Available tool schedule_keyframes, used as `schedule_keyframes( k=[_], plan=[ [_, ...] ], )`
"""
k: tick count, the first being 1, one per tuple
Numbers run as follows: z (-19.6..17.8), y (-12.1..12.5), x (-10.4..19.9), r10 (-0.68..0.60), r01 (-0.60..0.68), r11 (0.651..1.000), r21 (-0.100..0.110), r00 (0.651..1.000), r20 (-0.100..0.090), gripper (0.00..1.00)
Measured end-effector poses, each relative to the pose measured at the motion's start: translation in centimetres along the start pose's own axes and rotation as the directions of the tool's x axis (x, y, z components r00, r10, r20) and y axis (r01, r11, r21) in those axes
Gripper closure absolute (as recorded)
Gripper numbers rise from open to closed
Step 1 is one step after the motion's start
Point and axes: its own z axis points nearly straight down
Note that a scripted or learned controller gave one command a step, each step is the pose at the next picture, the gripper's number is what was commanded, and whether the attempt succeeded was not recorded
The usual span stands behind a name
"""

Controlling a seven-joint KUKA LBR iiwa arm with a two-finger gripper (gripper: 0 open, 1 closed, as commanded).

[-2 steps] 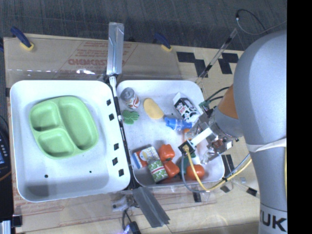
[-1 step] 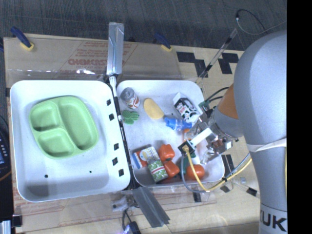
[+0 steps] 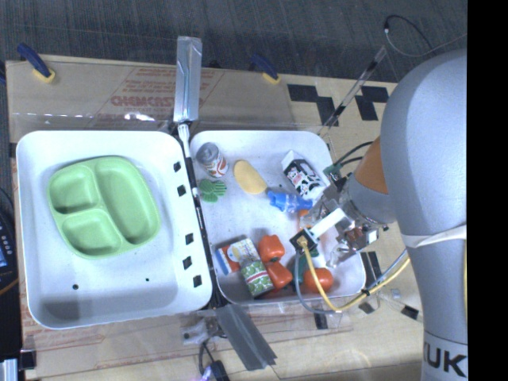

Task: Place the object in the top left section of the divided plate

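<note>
Red print runs across the cardboard sheet (image 3: pixel 151 94) behind the bins, at about eleven o'clock; it is mirrored and too blurred to read with any certainty. At five o'clock, white letters "KUK" stand on the arm's base (image 3: pixel 444 361), cut off at the edge. The small cartons (image 3: pixel 304 177) in the right bin bear printing too small to read.

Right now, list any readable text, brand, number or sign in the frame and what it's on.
"UK": large white letters on the arm's base, cut off by the frame's edge.
Red lettering on the cardboard sheet behind the bins: present, too blurred to read.
Black-and-white carton: printed pattern, no legible words.
Can: label too small to read.
Green and red packets: print too small to read.
</note>
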Motion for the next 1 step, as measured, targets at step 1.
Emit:
schedule_keyframes(
  k=[1],
  plan=[
    [3.28,-1.91,-2.31,-0.016,0.016,1.0,0.0,1.0,-0.002,0.0]
  ],
)
